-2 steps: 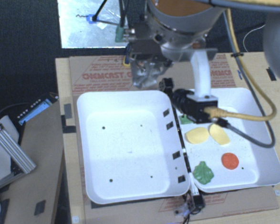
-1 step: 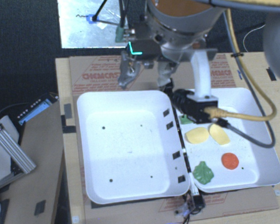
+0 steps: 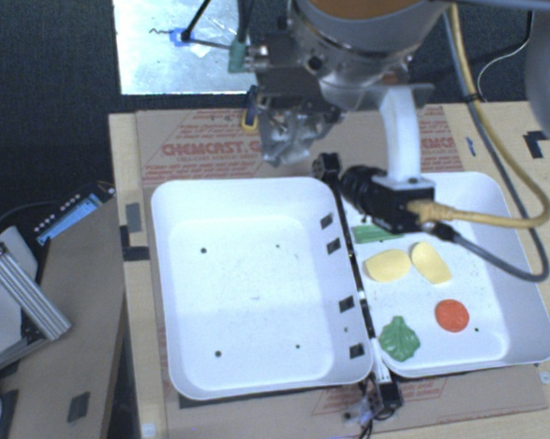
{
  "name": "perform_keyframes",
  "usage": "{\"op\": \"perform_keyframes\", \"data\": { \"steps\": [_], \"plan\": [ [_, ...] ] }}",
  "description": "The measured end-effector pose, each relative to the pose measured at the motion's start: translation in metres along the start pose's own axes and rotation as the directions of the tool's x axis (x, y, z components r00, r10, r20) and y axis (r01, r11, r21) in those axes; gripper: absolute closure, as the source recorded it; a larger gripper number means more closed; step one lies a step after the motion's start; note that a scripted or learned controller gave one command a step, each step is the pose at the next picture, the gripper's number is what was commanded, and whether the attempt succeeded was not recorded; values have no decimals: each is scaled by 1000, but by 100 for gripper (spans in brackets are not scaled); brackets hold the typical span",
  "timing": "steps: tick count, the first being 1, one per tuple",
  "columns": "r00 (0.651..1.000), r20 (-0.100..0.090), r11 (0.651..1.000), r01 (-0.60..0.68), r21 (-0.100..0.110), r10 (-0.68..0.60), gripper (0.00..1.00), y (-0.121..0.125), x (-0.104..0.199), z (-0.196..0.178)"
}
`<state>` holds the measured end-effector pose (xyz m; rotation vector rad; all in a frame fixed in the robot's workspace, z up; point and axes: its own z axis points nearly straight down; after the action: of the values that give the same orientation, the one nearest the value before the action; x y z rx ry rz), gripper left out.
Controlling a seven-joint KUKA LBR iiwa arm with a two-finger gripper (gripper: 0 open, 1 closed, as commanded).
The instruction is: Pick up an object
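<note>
**My pincer is past the far rim, and the pickings lie to the right**

The left bin (image 3: 166, 205) offers me nothing. My pincer (image 3: 288, 140) hangs over the cardboard sheet (image 3: 195, 144) on the tabletop, just beyond that bin's far right corner. I cannot tell how wide it stands or whether it has hold of anything. The things to pick lie in the right bin (image 3: 533, 322): a green strip (image 3: 375, 233), two yellow pieces (image 3: 387, 265) close together, a green leafy piece (image 3: 399, 337) near the front and an orange disc (image 3: 452, 315). A straight drop from here would likely hit cardboard or rim. The yellow pieces look flat and crowded, so a grab could slip or push both. My arm reaches in from the right, high across the bins' far side, with the wrist angled down.
</note>
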<state>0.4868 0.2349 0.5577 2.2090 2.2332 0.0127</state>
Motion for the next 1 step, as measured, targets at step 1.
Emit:
{"op": "perform_keyframes", "data": {
  "steps": [1],
  "plan": [
    [1000, 1, 1000, 1, 1, -1, 0, 0, 0, 1]
  ]
}}
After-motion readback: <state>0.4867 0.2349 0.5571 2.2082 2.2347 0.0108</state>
